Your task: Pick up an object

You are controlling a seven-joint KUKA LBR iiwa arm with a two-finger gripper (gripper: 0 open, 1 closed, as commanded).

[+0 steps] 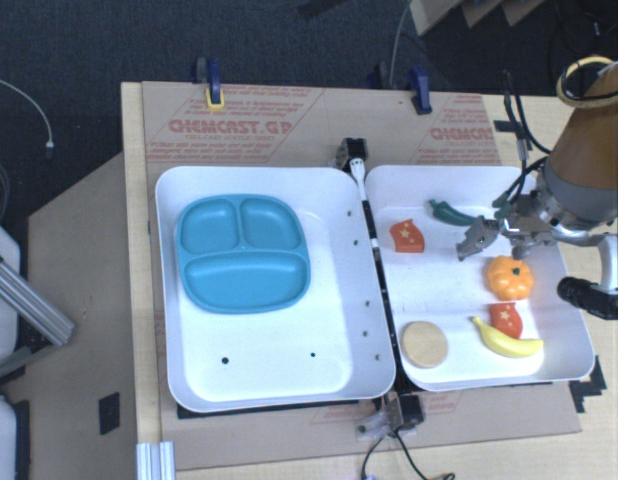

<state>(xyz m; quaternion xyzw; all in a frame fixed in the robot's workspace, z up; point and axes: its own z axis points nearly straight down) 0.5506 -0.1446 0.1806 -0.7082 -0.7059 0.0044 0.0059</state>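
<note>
Nearest the camera in the right bin [579,363] lie a round tan disc [425,344] and a yellow banana [506,340], the disc to the left, the banana to the right by the near rim. Just touching the banana's far side sits a small red piece with a green top [506,317]. Beyond that is an orange pumpkin-like fruit [509,277] with a green stem. Farther left, near the bin's middle, a red strawberry-shaped piece [407,236] lies on its own, and a dark green object [451,211] lies near the far side.

The gripper [478,242] hangs over the right bin between the green object and the orange fruit, its grey fingers spread a little apart with nothing between them. The arm [589,158] comes in from the right, its orange band above the wrist.

In the left bin [279,368] rests 1 blue plate with 3 compartments [244,252], well apart from the gripper. Both bins sit on a cardboard sheet [289,108] held by 2 blue clamps [211,74] at the far edge.
</note>
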